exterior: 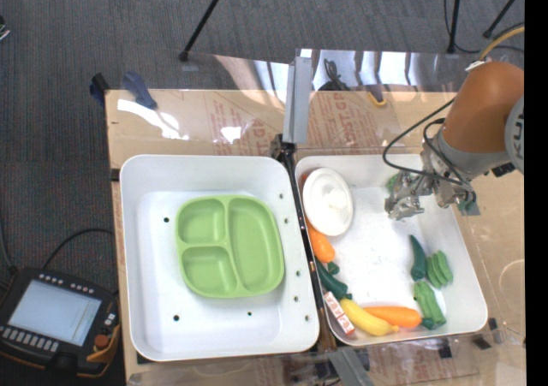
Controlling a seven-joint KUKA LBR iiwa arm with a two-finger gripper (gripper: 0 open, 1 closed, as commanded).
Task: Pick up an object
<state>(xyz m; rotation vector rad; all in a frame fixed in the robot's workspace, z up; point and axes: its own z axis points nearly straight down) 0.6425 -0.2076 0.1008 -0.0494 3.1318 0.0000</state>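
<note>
The gripper (404,204) is hanging over the right bin (467,243), finger state unclear. Just left of it is lying a white bowl (329,200). Beside that bin, the left bin (145,204) is holding a green divided plate (229,246).

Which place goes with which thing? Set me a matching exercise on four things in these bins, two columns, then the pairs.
Things:
1. green divided plate
2. white bowl
3. yellow banana
4. gripper

Places:
A. near edge of the right bin, beside an orange carrot
B. above the right bin's far right part
C. middle of the left bin
D. far left corner of the right bin

Pairs: 1-C, 2-D, 3-A, 4-B
</note>
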